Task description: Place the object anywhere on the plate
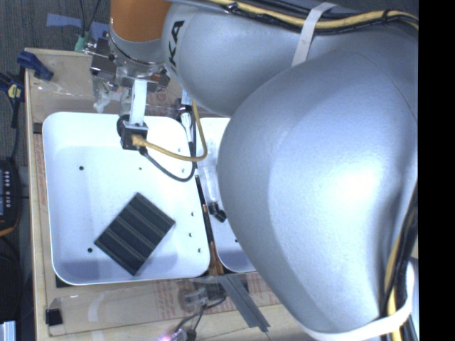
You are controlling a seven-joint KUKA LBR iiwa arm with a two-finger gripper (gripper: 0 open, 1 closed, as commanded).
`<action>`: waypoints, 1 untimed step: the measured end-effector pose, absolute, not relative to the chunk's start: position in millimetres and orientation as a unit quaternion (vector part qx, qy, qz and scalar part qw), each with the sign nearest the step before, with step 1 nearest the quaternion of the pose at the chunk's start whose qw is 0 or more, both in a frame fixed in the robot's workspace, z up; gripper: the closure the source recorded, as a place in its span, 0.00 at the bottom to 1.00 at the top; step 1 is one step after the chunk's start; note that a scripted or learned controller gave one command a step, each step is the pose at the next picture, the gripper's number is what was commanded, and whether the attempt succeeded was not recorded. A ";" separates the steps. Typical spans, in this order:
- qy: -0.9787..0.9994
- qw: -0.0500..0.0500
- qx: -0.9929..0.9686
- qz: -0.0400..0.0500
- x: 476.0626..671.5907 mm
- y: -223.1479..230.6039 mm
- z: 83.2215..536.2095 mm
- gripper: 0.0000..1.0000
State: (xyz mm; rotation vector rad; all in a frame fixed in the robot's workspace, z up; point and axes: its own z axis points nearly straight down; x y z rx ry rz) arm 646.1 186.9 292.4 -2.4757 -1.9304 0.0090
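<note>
Since the grey arm is nearest to the camera and hides most of the right-hand bin, I cannot tell if the plate lies there. Further in, a dark ribbed slab lies flat in the near half of the left-hand bin, turned cornerwise and apart from all the walls; I take it for the object. Farthest, the gripper hangs over the far rim of this bin, well apart from the slab. Whether it is spread or pressed together I cannot tell. To do the step well, I think it should come over the middle of the slab, turn to match its edges and descend straight, because such a thin flat thing slips easily.
</note>
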 end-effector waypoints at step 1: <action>-0.724 0.001 -0.690 0.002 559.8 160.8 360.1 1.00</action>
